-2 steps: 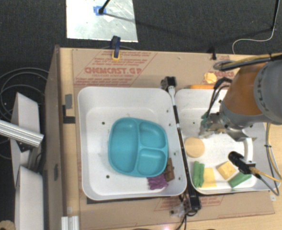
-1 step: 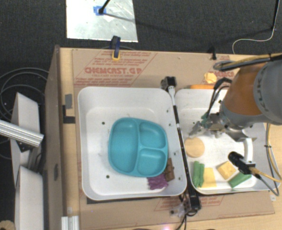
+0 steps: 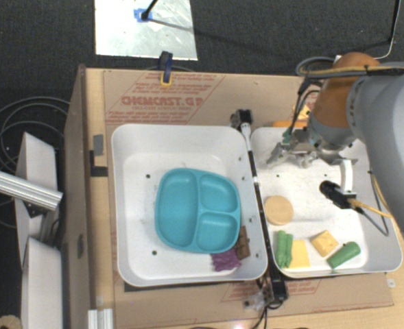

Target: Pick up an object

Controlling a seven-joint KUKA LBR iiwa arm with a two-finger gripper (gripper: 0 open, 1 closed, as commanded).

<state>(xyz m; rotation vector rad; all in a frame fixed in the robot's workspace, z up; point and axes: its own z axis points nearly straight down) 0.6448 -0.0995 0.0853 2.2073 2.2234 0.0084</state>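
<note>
My gripper [image 3: 294,156] hangs over the far left part of the right bin [image 3: 387,252], its metal fingers [image 3: 276,153] spread open with nothing between them. Nearer the camera in that bin lie a round tan disc [image 3: 279,210], a green piece [image 3: 284,247] beside a yellow piece [image 3: 300,255], a tan block [image 3: 324,242] and a green cylinder [image 3: 343,253]. The disc sits a short way in front of the gripper, apart from it.
The left bin [image 3: 129,184] holds a teal divided plate [image 3: 198,210], with a purple item [image 3: 223,260] and a brown item [image 3: 243,244] at its near right corner. A black part [image 3: 334,193] with a yellow cable hangs off the arm over the right bin.
</note>
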